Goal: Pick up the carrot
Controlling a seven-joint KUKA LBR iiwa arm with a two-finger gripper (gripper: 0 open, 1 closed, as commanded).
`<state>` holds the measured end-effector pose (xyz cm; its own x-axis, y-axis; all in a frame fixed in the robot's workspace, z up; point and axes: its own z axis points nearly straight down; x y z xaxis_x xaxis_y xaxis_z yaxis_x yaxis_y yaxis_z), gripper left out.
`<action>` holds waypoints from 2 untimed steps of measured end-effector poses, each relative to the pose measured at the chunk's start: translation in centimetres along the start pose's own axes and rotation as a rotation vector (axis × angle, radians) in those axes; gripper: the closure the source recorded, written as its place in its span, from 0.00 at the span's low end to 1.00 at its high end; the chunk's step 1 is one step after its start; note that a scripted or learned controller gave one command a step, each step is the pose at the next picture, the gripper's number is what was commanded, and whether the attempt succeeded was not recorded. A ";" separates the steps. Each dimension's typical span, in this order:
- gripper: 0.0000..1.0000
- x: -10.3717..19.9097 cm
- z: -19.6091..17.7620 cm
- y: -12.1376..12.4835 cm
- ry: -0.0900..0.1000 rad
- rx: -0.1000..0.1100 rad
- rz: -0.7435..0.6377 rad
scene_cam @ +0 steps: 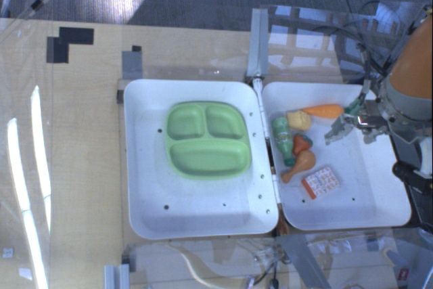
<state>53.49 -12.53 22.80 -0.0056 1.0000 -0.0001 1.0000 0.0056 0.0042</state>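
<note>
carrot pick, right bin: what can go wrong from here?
1. The claw sits just below the leafy end of the carrot, not over its middle; a grasp there may slip off the taper.
2. The carrot's other end is close to the yellow toy, which a sweep may knock.
3. The carrot lies near the rear wall of the right bin, which may crowd a finger.

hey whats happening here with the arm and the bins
A robot arm reaches in from the right over the right bin, going after the carrot. Its end effector sits just beside the carrot's leafy end, with nothing visibly held. The carrot lies near other toy food. The left bin holds a green divided plate.
</note>
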 end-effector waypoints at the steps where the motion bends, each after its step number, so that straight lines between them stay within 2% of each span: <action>1: 0.00 -1.4 5.6 9.1 -0.001 0.001 0.113; 2: 0.00 -3.7 12.5 11.7 -0.003 -0.016 -0.035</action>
<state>65.24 -16.12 10.31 -0.0405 0.9992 -0.0039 0.9990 0.0406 0.0199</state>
